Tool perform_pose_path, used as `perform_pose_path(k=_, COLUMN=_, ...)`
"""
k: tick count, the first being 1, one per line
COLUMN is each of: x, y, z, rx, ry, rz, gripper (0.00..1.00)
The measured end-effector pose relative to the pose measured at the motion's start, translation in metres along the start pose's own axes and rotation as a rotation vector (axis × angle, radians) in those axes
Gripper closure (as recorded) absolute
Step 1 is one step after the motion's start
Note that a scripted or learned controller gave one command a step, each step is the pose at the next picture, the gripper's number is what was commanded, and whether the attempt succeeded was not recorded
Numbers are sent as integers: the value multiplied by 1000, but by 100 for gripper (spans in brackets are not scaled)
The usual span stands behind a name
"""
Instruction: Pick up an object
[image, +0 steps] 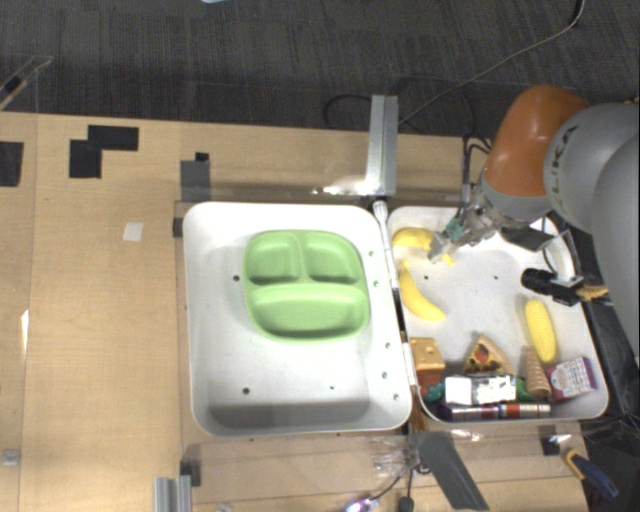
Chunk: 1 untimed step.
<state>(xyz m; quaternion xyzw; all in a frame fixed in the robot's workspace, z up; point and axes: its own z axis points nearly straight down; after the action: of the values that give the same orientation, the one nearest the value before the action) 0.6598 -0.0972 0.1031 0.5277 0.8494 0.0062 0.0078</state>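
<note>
My gripper reaches down into the back left part of the right bin, its tips right beside a round yellow object near the bin's back left corner. A yellow banana lies just in front of that object along the left wall. A corn cob lies near the right wall. Along the front edge sit a brown block, a pizza-slice toy, a flat box, a marker, a cone and a small pink packet.
The left bin holds a green divided tray in its middle. A metal post stands behind the wall between the bins. The arm's orange band and grey body hang over the right bin's back right corner.
</note>
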Motion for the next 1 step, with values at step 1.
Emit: perform_pose_path(k=1, x=0, y=3, z=-13, rx=-7, ry=-3, rz=-1, gripper=100)
